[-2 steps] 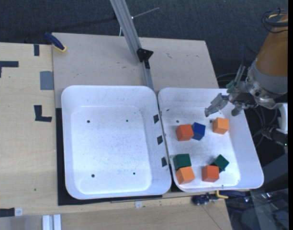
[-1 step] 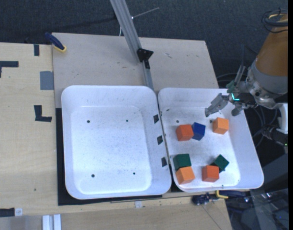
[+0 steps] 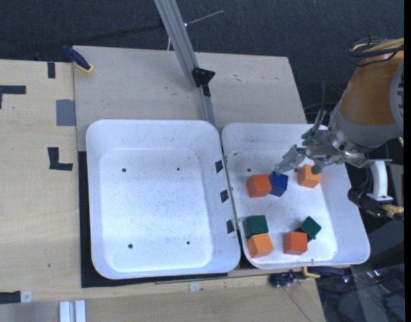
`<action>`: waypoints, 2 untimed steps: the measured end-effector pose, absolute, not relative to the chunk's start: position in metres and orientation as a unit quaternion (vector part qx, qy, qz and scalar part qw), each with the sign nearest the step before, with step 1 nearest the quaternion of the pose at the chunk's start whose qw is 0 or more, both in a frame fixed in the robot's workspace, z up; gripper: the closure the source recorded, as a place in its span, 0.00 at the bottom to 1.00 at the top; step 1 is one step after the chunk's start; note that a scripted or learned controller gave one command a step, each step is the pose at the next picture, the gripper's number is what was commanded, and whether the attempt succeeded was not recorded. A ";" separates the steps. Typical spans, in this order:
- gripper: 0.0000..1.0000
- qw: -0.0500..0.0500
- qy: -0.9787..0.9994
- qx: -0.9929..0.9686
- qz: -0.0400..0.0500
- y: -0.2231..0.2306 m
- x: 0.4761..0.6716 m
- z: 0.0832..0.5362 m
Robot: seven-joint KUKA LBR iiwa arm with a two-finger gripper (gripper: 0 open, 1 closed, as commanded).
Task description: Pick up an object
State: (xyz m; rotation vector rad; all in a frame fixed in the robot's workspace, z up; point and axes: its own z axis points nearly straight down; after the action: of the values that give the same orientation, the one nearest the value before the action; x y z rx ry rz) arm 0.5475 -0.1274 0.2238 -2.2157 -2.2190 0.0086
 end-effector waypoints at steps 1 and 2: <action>0.00 0.003 -0.708 -0.707 0.003 -0.125 0.538 0.163; 0.00 0.003 -0.708 -0.706 -0.001 -0.118 0.549 0.113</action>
State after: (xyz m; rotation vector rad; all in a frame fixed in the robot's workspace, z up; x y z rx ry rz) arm 0.5485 -0.1183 0.1126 -2.2130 -2.2204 -0.0035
